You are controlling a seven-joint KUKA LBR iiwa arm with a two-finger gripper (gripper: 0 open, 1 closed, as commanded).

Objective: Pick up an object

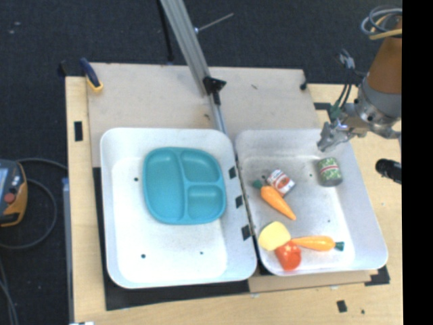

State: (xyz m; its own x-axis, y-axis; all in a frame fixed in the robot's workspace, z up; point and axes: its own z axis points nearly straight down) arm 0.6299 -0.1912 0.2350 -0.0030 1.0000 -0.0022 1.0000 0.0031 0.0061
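— Camera view from above: see the small green can (330, 170)? It lies in the right bin (358, 202), just below the claw (329, 139) and apart from it, nothing gripped that I can see.

— And the claw itself, wide or narrow?

— I cannot tell; it is a grey blur at the bin's far edge, and the arm (383, 80) behind it is cut off on the right. Left of the claw and lower down sits a little red-and-white can (280, 181), touching the top of a carrot (277, 202).

— Further out?

— Well below the claw, near the bin's front rim, a yellow piece (273, 235) touching a red one (289, 256), with a second carrot (316, 243) just beside them. What the yellow and red ones are, I can't make out. Far to the claw's left, the other bin (122, 249) holds a blue divided plate (184, 184).
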